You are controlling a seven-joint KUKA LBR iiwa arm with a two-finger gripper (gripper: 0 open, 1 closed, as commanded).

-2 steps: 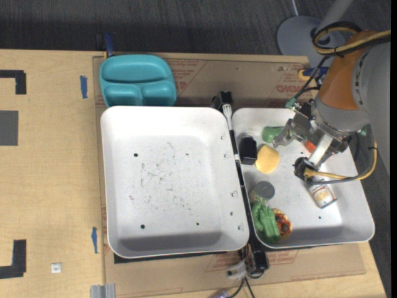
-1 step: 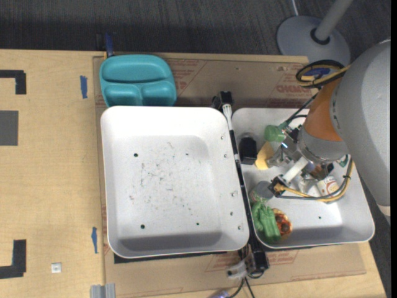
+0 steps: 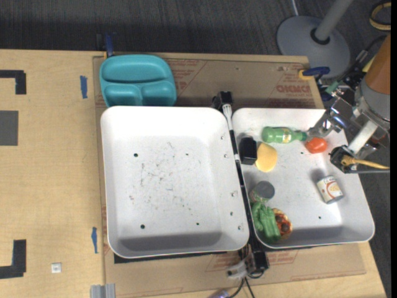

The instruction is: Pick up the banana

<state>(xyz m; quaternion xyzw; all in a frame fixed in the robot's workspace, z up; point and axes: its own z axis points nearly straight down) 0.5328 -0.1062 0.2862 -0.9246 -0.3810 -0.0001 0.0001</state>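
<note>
We see a brown bench (image 3: 49, 166) on a dark floor (image 3: 186, 11). A blue tray (image 3: 138, 79) sits behind the left bin (image 3: 167, 120). The banana (image 3: 267, 158) lies in the right bin (image 3: 347, 222), touching a black block (image 3: 247, 149), under a green bottle (image 3: 280, 135). The gripper (image 3: 325, 125) is near a red thing (image 3: 316, 145); we cannot tell if it is open.

Even overhead light, soft shadows; white bins (image 3: 167, 185) bright, w/ focus slightly soft.
</note>
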